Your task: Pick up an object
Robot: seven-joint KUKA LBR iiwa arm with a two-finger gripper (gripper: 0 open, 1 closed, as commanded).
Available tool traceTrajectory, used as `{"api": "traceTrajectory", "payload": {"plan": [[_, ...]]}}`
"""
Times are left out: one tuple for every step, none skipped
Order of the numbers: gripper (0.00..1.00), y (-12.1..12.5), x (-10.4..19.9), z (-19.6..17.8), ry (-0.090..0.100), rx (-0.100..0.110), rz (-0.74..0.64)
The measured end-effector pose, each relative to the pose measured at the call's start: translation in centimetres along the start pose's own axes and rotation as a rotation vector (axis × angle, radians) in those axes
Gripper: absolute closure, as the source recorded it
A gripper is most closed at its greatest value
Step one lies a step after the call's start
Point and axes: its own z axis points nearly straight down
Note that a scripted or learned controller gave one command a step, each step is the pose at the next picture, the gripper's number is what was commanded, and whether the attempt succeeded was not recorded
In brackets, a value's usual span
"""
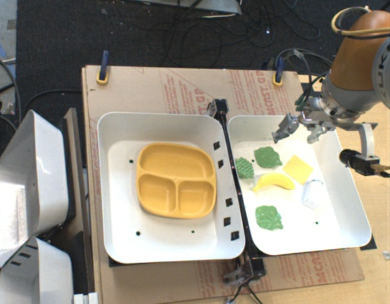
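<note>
Cardboard covers the counter (pixel 182 84) under two white bins. Beyond the yellow tray (pixel 176 179), the right bin (pixel 347 230) holds clustered green, yellow and pale pieces, its near corner bare. Above its far rim, the jaws (pixel 301 130) hang spread, holding nothing.

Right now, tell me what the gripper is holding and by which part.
Nothing is held. The open two-finger gripper hangs above the far end of the right white bin, apart from the green leafy piece.
</note>
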Motion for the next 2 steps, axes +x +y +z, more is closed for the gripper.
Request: {"api": "traceTrajectory", "payload": {"plan": [[0.00,0.4,0.2,6.3,0.001,0.006,0.002],[0.00,0.8,-0.4,12.4,0.000,0.006,0.003]]}}
